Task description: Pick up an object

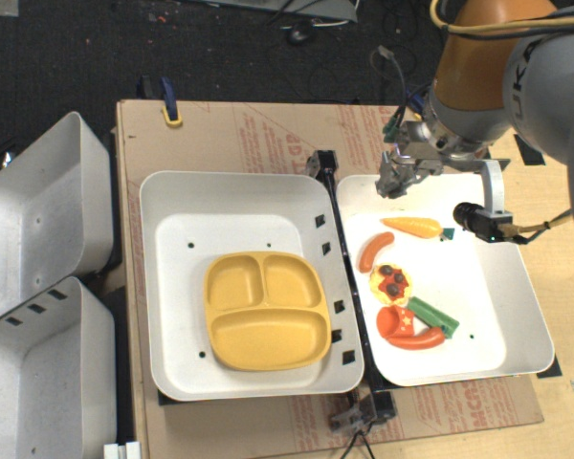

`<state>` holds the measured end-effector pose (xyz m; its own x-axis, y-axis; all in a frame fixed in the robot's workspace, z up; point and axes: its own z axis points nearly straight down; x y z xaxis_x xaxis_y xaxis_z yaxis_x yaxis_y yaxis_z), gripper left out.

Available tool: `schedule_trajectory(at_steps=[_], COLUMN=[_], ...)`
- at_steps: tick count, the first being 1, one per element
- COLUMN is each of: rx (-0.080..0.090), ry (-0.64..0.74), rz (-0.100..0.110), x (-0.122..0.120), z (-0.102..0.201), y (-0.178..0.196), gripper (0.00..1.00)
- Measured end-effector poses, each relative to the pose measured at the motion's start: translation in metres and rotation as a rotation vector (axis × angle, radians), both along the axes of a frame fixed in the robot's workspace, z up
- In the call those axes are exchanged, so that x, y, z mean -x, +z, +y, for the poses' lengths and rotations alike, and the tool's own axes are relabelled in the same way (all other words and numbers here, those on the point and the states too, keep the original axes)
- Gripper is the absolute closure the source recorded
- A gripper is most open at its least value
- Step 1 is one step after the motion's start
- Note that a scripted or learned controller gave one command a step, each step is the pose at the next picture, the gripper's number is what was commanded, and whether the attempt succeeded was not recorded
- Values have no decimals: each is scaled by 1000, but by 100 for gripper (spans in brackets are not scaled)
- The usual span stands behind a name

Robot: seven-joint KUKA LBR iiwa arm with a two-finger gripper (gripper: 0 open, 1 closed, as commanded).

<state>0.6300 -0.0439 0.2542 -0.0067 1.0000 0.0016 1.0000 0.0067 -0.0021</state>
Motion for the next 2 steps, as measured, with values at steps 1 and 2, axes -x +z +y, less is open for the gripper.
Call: schedule_trajectory(at_steps=[1,2], rx=[1,0], ry=[-1,1], rz=[1,0], x=[19,41], z=[43,93], y=[-14,-6], gripper=[100,100])
